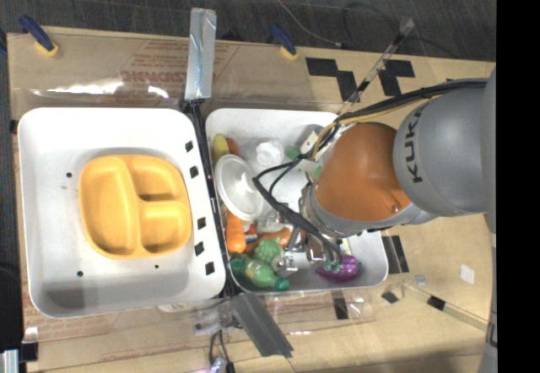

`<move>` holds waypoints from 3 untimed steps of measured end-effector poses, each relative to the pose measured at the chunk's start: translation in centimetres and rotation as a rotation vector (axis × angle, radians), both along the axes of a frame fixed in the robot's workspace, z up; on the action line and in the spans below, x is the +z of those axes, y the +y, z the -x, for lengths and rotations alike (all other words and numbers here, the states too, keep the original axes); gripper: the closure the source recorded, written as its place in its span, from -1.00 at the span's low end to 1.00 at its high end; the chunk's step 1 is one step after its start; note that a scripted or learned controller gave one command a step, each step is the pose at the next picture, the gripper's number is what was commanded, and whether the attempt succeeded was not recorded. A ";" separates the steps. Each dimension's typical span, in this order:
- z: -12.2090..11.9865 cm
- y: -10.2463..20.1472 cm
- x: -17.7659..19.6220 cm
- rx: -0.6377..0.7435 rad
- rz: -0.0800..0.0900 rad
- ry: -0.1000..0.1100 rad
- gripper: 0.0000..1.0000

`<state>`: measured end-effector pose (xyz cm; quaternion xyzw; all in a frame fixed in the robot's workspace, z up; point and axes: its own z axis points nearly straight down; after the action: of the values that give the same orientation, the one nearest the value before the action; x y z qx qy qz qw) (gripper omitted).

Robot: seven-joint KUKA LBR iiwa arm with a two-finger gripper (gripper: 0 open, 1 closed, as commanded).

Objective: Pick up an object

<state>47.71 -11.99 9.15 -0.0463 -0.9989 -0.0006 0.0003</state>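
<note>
Hand (305, 256) sits low in the right bin (371, 257), among the toys at its near edge; whether it is open, closed or gripping cannot be told. Judged step: reaching to grasp. Green toy (268, 251) and purple toy (337, 268) lie just beside it. Next move calls for a clean closure on one item, then a straight lift. Near wall and crowded toys leave little room.

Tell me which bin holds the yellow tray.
The left bin holds the yellow tray; the right bin holds toy food and the gripper.
</note>
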 end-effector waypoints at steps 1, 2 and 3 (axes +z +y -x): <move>-2.4 -6.8 0.1 -0.083 0.002 -0.003 -1.00; -0.5 -3.7 0.4 -0.088 0.006 -0.020 -1.00; -0.5 1.6 0.5 -0.036 0.015 -0.022 -1.00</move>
<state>48.23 -10.36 9.66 -0.0640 -0.9979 0.0062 -0.0112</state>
